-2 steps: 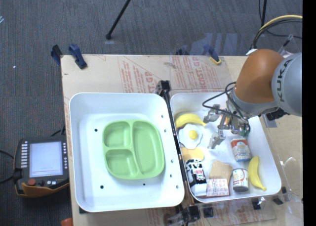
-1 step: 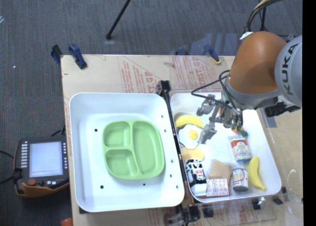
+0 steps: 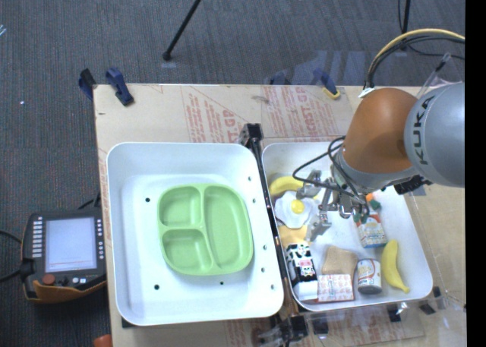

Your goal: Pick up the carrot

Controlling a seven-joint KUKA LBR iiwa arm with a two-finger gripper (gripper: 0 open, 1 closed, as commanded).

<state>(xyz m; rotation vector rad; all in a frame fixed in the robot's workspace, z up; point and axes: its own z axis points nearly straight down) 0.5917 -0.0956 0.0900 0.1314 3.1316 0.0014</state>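
- The gripper (image 3: 328, 212) hangs low in the right bin (image 3: 422, 258), reaching in from three o'clock; its metal fingers (image 3: 322, 222) look slightly apart with nothing clamped, though the view is poor.
- A small orange tip at the gripper's three o'clock may be the carrot (image 3: 371, 200), half hidden under the wrist.
- The fried egg toy (image 3: 295, 207), flat and glossy, lies at nine o'clock of the fingers, a curved banana (image 3: 282, 185) beyond it.
- Cans, cartons and a second banana (image 3: 393, 265) crowd five o'clock, leaving little room.
- The left bin (image 3: 121, 186) holds a smooth green divided plate (image 3: 205, 229), likely as a drop spot.
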